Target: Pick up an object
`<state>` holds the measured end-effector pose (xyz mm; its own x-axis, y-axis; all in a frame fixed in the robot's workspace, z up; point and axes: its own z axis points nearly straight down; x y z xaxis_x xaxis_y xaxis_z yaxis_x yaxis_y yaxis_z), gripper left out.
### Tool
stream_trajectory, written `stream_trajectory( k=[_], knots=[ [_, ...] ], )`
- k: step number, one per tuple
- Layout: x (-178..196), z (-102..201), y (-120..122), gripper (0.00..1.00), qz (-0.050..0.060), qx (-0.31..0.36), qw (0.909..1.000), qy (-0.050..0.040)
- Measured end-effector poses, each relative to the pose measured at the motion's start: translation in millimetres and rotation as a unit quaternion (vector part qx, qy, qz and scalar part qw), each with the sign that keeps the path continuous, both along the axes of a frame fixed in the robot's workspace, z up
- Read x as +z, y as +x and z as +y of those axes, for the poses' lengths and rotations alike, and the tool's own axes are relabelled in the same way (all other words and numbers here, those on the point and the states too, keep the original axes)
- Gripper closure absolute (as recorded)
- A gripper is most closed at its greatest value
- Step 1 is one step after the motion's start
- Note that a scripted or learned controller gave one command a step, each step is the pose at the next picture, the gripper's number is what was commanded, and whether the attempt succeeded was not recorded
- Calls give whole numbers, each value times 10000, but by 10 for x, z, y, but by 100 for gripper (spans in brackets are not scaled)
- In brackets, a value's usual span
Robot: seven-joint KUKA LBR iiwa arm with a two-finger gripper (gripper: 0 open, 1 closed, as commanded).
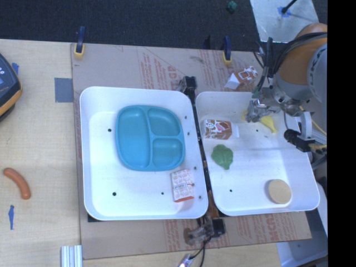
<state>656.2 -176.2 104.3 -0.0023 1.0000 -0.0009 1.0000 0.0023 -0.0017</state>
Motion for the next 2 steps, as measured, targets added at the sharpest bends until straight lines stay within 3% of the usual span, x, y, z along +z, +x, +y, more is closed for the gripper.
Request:
stream_trajectory(
  k=[1, 2],
  knots=[
    [265, -363, 1, 0, -2, -2, 10000, 2],
    [370, -363, 5, 100, 0, 11, 10000, 1]
  ],
)
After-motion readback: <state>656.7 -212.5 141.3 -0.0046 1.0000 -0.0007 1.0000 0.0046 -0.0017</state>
